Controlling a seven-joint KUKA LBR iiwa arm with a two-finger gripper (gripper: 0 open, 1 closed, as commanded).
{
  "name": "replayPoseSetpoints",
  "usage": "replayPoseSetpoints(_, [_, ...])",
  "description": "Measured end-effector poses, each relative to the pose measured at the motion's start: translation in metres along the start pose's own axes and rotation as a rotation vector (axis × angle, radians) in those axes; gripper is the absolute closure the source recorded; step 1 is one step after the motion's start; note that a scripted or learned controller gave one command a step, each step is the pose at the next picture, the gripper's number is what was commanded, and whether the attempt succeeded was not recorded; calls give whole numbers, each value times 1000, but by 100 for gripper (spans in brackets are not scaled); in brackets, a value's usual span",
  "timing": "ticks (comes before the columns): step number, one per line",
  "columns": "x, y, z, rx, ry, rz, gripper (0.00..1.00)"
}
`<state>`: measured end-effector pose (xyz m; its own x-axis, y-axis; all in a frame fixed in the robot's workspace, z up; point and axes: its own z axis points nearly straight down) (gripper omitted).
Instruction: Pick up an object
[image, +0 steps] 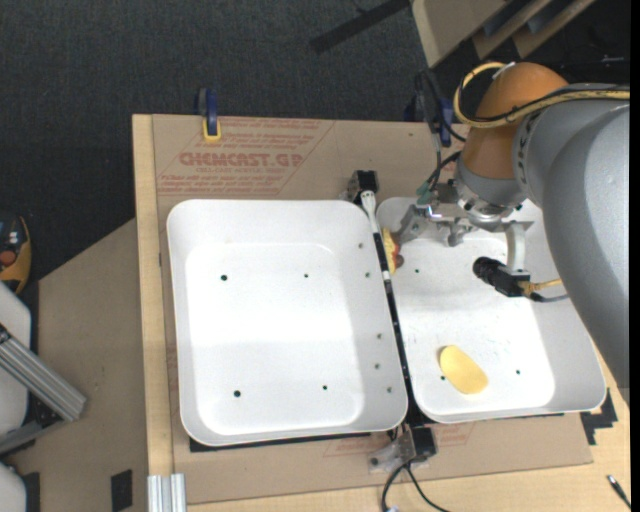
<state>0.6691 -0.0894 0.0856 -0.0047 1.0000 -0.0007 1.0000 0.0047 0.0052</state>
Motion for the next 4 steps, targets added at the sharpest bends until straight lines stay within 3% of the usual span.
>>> replayPoseSetpoints(1, [-70,-3,0,2,-3,9,0])
replayPoseSetpoints(2, [2,-2,0,6,3,-1,0])
replayPoseSetpoints(3, [-10,0,-137,-10,-2,4,0])
replayPoseSetpoints(4, [-9,-1,-139,0,-2,3,100])
